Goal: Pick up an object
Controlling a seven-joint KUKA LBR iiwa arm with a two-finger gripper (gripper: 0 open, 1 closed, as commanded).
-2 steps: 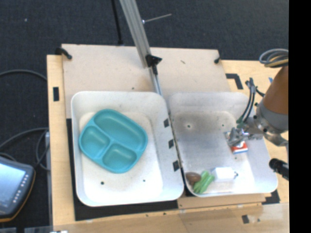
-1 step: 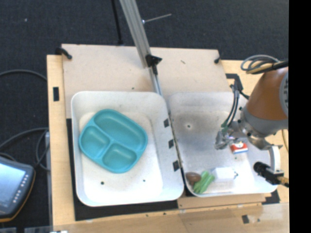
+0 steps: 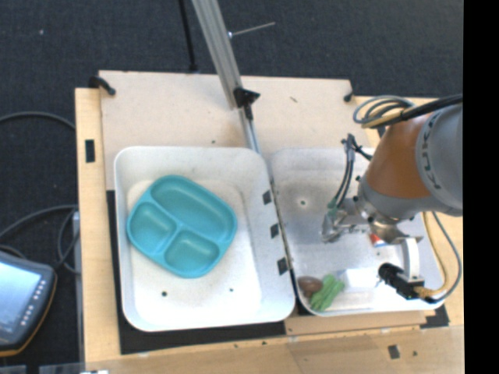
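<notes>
Camera view: tan bench (image 3: 179, 115) on dark carpet (image 3: 93, 22).

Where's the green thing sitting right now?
The green object lies in the right bin, at its near left corner, beside a small brown object. The end effector is above it in the camera view, apart from it.

A green object (image 3: 330, 291) and brown object (image 3: 310, 285) lie touching in the right bin (image 3: 300, 178).
</notes>
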